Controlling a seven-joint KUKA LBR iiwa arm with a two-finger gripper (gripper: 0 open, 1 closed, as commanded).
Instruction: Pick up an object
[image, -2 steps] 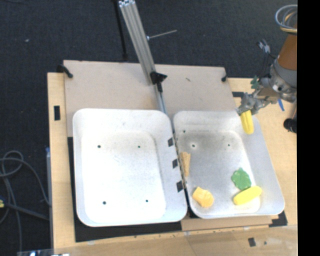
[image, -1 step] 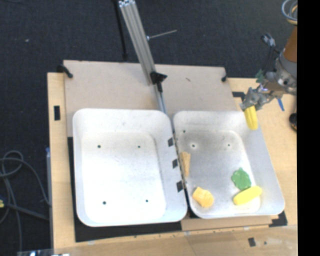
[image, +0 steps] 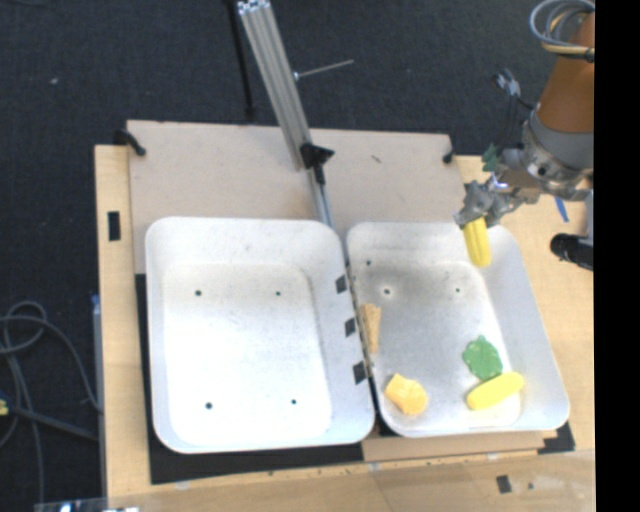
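Observation:
My gripper (image: 474, 221) hangs over the far right corner of the right bin (image: 430, 255). It is shut on a small yellow cylinder-shaped object (image: 479, 246) that sticks out below the fingers, tilted slightly and lifted off the bin floor. Lower in the same bin lie a green lumpy object (image: 483, 357), a yellow oblong object (image: 494, 391) just in front of it, and an orange-yellow block (image: 407, 394) near the front edge. A tan wedge (image: 370, 326) rests against this bin's left wall.
The left bin (image: 245, 330) sits beside the right one, sharing the middle divider. A slanted metal rail (image: 282, 85) rises from the back of the bench between the bins. Cables lie on the floor at the left.

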